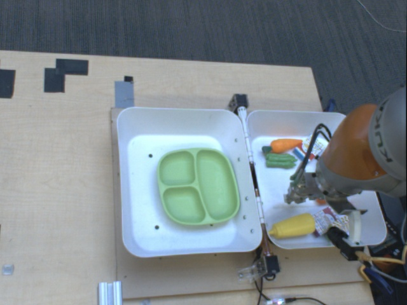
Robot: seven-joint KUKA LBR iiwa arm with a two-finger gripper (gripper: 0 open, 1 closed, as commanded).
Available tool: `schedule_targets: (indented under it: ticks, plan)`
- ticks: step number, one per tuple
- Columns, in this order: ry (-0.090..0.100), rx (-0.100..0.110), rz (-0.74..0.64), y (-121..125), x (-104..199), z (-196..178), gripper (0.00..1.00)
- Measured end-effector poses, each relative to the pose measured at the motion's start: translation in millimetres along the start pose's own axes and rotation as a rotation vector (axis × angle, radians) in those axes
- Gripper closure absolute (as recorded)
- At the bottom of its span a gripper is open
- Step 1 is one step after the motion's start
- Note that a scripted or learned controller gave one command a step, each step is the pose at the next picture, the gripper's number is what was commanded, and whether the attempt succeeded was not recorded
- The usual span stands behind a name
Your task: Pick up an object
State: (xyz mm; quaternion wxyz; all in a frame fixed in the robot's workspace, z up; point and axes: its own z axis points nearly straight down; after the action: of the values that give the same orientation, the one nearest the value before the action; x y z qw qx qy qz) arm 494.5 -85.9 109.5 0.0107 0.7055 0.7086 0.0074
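The grey arm (362, 157) is running off the frame's right edge, its orange band covering much of the right bin (267, 170). The gripper (299, 192) is sitting low beneath the wrist, too small and blurred to read. A packet (316, 146) is peeking out from behind the arm, its printing illegible.

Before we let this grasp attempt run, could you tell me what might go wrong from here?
1. The gripper sits over bare floor of the right bin, between the green item and yellow item, so it may close on nothing.
2. The orange item touches the green one; grasping either could drag both.
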Motion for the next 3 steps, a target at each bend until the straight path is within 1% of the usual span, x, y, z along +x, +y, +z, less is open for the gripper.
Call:
schedule_targets:
  ticks: [1,2,3]
  plan:
    - [0.0,0.0,0.0,0.0,0.0,0.0,0.0]
    - [0.004,0.018,0.003,-6.3,-1.5,22.7,0.0]
    - [0.003,0.012,0.002,-3.8,-1.2,11.3,1.0]
